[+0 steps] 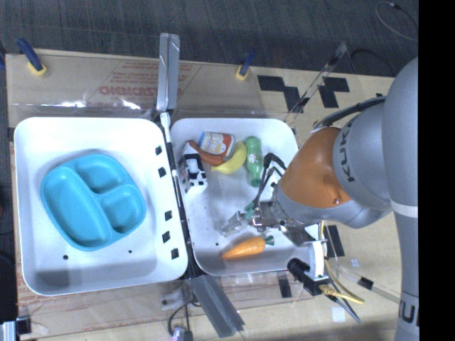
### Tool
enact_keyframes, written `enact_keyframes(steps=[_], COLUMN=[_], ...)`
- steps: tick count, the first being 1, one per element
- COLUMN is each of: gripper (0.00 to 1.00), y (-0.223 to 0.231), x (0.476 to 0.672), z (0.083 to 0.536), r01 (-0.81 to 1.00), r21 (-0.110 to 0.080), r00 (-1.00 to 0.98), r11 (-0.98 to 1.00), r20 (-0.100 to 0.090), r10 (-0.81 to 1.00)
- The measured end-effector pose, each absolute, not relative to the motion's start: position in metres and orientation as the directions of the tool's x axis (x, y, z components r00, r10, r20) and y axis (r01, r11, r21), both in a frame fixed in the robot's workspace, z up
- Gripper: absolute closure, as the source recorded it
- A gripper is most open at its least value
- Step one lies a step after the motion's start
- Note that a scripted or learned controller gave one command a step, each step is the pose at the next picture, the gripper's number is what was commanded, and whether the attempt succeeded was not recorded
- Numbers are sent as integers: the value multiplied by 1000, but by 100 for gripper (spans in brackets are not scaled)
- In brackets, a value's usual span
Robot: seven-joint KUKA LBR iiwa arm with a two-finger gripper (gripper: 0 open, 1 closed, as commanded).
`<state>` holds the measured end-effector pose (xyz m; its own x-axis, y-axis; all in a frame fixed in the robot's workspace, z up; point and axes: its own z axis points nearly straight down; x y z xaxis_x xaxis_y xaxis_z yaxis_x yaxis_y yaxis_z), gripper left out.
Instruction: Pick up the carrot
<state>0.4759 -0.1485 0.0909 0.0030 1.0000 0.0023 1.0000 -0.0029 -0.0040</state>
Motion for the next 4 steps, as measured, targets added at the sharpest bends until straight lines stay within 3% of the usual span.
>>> enact_keyframes(steps=[1,2,3,4], gripper=[0,0,0,100], y=[-100,-159,-101,-101], x=[476,477,476,477], z=[90,92,91,100], r01=[974,862,707,705], r21=[-5,0,-2,-1], r00=[-225,-507,-707,-710], r11=[225,507,707,710], r20=[4,-1,5,5], r10=[974,862,707,705])
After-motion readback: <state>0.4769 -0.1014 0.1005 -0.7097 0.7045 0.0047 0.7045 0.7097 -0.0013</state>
